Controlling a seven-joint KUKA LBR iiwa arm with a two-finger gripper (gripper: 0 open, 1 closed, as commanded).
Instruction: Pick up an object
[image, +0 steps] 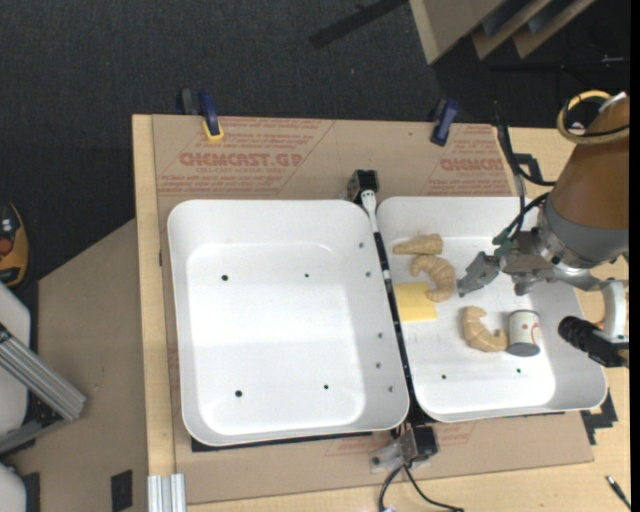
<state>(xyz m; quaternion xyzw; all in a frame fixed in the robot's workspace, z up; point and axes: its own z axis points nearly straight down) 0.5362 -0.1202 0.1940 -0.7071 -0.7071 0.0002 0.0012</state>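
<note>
Hovering over right bin, gripper looks open, empty. Nearest croissant sits just beside, touching yellow block; risk: fingers nudge it sideways, or catch both.

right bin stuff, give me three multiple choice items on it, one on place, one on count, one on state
1. Where does the yellow square lie in the right bin?
A. by the wall next to the left bin
B. at the far right edge
C. in the near right corner

2. How many croissants are in the right bin?
A. one
B. three
C. five

3. How is the small white can?
A. lying in the bin
B. held between the end effector's fingers
C. in the left bin

Answers: 1 A, it touches the dividing side. 2 B, three tan pastries show. 3 A, it rests beside a croissant, apart from the end effector.
</note>
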